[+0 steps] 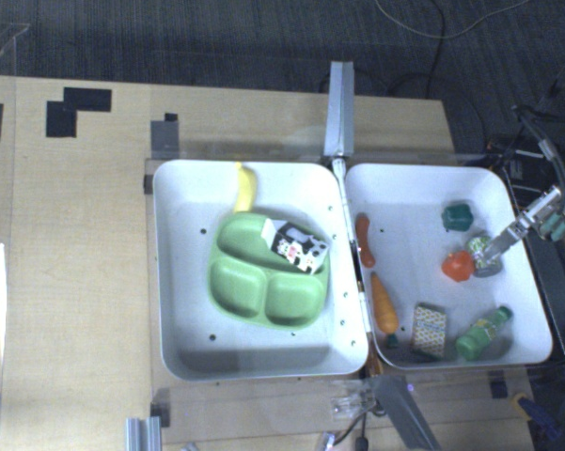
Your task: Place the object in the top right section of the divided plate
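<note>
Right now my fingers (pixel 486 252) hang low over the right bin (pixel 423 191), near its right wall, just beside an orange-red object (pixel 457 267); how far apart they stand I cannot tell, and nothing shows between them. Over in the left bin (pixel 183 252) lies the green divided plate (pixel 254 285), and a black-and-white patterned carton (pixel 297 246) rests tilted across its top right section. A yellow banana (pixel 245 190) lies just above the plate. A teal block (pixel 458 217), a green bottle (pixel 482 334) and an orange carrot (pixel 384 305) share my bin.
</note>
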